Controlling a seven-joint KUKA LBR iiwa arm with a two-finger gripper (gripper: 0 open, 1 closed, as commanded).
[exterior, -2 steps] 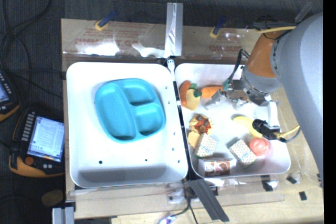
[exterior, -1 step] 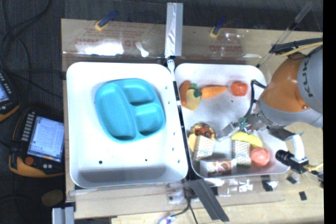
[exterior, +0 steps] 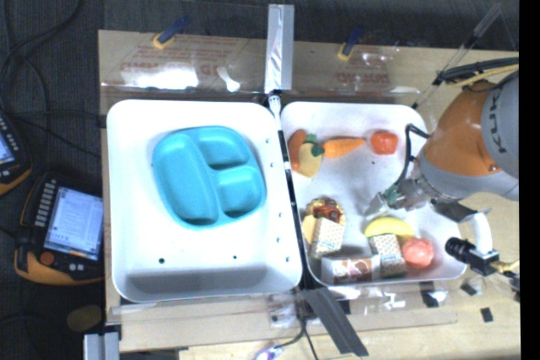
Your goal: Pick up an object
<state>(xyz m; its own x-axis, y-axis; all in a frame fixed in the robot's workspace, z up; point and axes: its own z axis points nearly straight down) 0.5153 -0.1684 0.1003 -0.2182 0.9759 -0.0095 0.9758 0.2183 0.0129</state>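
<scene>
tray (exterior: 209,174) sky blue, left of jaws | bins (exterior: 135,265) white | carrot (exterior: 342,147) orange, above jaws | tomato (exterior: 384,142) red | banana (exterior: 388,226) yellow, just below jaws | ball (exterior: 418,252) pinkish red | arm (exterior: 472,139) orange band, grey wrist | bench (exterior: 114,63) tan

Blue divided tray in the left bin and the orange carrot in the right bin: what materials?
Blue divided tray: probably moulded plastic, smooth, slightly glossy, rounded compartments. Orange carrot: likely toy plastic, uniform colour, faint sheen; could be rubber.
</scene>
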